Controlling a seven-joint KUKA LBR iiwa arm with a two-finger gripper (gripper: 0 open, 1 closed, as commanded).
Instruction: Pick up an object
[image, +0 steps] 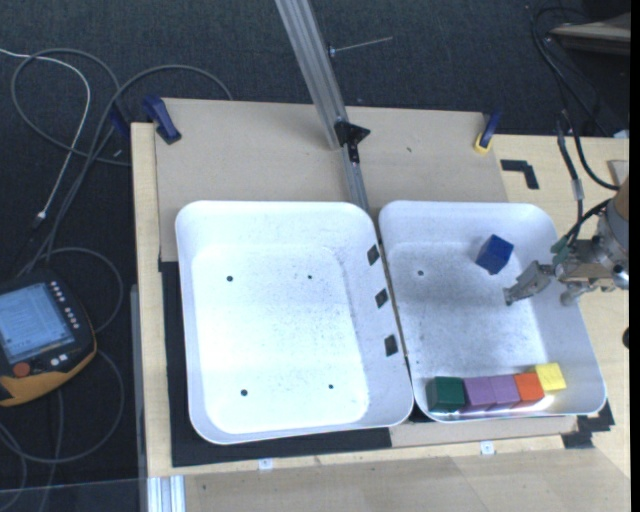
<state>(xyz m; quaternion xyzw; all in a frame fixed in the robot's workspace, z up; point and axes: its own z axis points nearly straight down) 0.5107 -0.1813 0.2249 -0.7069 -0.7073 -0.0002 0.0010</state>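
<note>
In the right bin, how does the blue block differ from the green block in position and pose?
The blue block sits alone in the upper part of the right bin, while the green block lies at the bin's lower edge, first in a row with other blocks. The blue block looks tilted or turned; the green block lies square with its row. Both look like small cubes of similar size.

The grey metal two-finger gripper (530, 287) reaches in from the right edge of the view, pointing left and slightly downward. One slim grey finger (524, 285) juts out toward the left. The wrist behind it is mostly cut off at the frame's edge.
</note>
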